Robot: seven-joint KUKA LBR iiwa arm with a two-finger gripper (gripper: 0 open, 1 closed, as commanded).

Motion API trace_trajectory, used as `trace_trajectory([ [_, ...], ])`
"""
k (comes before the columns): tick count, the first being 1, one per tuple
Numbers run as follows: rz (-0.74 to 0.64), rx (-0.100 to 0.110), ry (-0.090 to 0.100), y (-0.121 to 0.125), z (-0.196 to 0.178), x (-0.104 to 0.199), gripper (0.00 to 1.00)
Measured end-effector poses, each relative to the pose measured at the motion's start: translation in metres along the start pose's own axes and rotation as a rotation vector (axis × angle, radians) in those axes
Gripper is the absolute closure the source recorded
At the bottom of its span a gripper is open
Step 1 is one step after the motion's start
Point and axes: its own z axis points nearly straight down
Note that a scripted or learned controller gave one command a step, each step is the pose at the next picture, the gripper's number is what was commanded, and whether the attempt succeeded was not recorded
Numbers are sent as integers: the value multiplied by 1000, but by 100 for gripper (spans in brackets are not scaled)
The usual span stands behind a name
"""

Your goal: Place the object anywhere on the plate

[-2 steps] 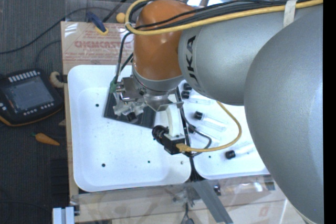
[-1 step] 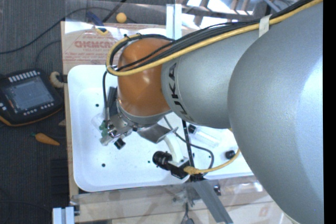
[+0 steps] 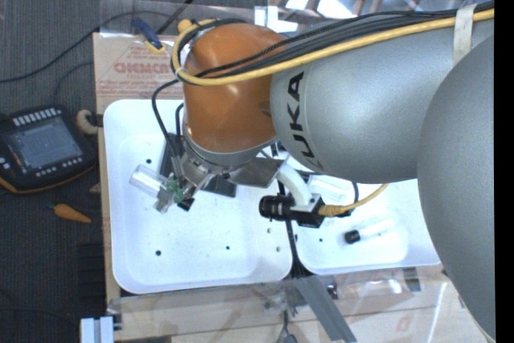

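One grey KUKA arm with an orange band (image 3: pixel 229 88) is recorded reaching over the left shallow white bin (image 3: pixel 132 257), which is set on the worktop beside a second white bin (image 3: pixel 385 253). The claw (image 3: pixel 170 190) is located at the arm's tip, low over the left bin's floor; whether it is spread or closed cannot be told, since it is largely masked by the wrist. A small clear, cylinder-like plastic piece (image 3: pixel 144 179) is noted against the claw's left side; whether it is gripped cannot be told, and it is taken to be the task's object. No plate can be identified. A small dark-capped pale item (image 3: pixel 365 234) is listed in the right bin. The clear piece is judged light, stiff and smooth, hence slippery; hold is best taken across its middle.
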Motion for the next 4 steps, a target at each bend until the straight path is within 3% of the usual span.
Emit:
trace_trajectory([
  [1, 209, 0, -1, 35, -38, -33, 100],
  [2, 79, 1, -1, -2, -14, 1, 100],
  [3, -48, 0, -3, 27, -35, -22, 100],
  [4, 76, 4, 1, -1, 104, 6, 100],
])
